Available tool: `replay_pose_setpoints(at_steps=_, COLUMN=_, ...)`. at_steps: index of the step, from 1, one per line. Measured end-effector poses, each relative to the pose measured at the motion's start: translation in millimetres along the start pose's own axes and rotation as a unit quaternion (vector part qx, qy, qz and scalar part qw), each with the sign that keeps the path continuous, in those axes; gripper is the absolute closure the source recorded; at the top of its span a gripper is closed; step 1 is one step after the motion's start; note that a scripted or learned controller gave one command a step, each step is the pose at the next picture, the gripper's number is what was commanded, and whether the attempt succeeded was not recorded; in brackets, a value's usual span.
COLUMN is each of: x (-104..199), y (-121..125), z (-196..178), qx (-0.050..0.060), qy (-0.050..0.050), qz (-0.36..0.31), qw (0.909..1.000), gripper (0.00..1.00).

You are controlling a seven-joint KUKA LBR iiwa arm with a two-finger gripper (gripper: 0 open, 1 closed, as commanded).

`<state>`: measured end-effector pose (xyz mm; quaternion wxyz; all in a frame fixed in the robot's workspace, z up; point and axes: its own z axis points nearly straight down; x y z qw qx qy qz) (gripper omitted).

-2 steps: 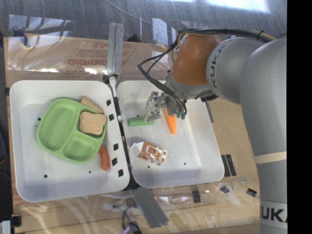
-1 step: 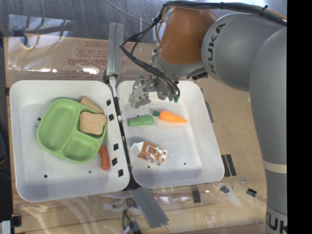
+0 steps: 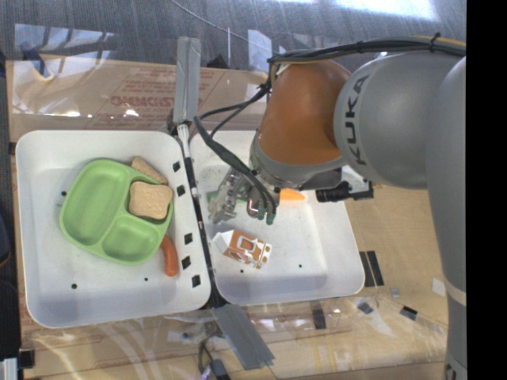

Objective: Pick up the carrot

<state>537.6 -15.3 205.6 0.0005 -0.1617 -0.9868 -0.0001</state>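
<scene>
We look down from one fixed camera above the bench [image 3: 396, 212], tilted at a slant so the far edge sits at the top. Both bins fit in frame, the left bin [image 3: 32, 212] and the right bin [image 3: 333, 267] side by side. The arm [image 3: 380, 109] enters from our right, close and large.

carrot [image 3: 169, 257]: small, orange, slim and tapered
pose: lying flat, lengthwise nearly front to back, slightly tilted
place: left bin [image 3: 32, 212], near its front right corner, close to the wall shared with the right bin
neighbour: just off the lower right rim of the green plate [image 3: 95, 204], free of any grasp
</scene>
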Motion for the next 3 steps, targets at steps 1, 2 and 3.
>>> replay_pose_setpoints(at_steps=1, x=30.6, y=15.2, z=13.9, qx=0.000, qy=0.001, qz=0.118, qw=0.9930, gripper=1.00)
replay_pose_setpoints(at_steps=2, x=73.7, y=33.6, z=14.2, qx=0.000, qy=0.001, qz=-0.006, qw=1.0000, gripper=1.00)
replay_pose_setpoints(at_steps=3, x=92.9, y=84.8, z=14.0, qx=-0.001, qy=-0.001, qz=-0.025, qw=0.9997, gripper=1.00)
